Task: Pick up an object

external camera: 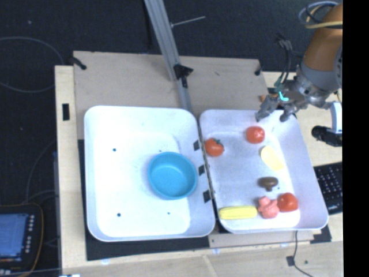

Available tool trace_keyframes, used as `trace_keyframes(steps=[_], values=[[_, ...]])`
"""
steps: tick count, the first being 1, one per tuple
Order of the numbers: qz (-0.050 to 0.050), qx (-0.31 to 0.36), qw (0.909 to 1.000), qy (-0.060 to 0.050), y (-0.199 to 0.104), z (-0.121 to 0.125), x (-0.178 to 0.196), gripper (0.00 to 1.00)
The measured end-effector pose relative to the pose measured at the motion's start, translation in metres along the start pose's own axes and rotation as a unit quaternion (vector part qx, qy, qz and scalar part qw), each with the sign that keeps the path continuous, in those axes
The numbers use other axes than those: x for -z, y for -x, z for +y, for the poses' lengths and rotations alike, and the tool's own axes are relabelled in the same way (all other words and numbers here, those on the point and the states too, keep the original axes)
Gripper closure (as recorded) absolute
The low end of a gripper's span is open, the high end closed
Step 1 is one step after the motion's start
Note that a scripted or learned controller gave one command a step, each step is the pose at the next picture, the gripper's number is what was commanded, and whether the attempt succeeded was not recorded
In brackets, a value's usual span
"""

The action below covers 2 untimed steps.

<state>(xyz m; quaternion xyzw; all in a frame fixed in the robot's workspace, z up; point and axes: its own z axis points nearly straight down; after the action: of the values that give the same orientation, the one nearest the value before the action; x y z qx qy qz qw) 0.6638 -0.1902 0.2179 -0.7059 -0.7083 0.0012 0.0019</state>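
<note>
My gripper (273, 114) hangs over the far right corner of the right bin (230, 172), open, with nothing between its two dark fingers. Just below it and slightly left lies a red tomato (254, 134). A second red tomato with a green stem (214, 148) sits by the bin's left wall. A pale yellow lemon (271, 157) lies near the right wall, a brown piece (267, 183) below it. Along the near edge lie a yellow corn cob (238, 213), a pink toy (267, 207) and a red fruit (287, 202).
The left bin (115, 131) holds a blue bowl (171, 175). A grey metal post (164, 39) slants up from between the bins. A black keyboard (330, 184) lies right of the right bin, and a screen (17, 235) stands at the lower left.
</note>
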Motion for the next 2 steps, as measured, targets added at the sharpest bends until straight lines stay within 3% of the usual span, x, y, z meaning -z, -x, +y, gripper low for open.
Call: trace_keyframes(steps=[1, 2], values=[[-0.001, 0.0, 1.0, 0.004, 0.0, 0.002, 0.004, 0.0], [-0.002, -0.002, 1.0, 0.002, 0.012, 0.003, -0.043, 0.0]])
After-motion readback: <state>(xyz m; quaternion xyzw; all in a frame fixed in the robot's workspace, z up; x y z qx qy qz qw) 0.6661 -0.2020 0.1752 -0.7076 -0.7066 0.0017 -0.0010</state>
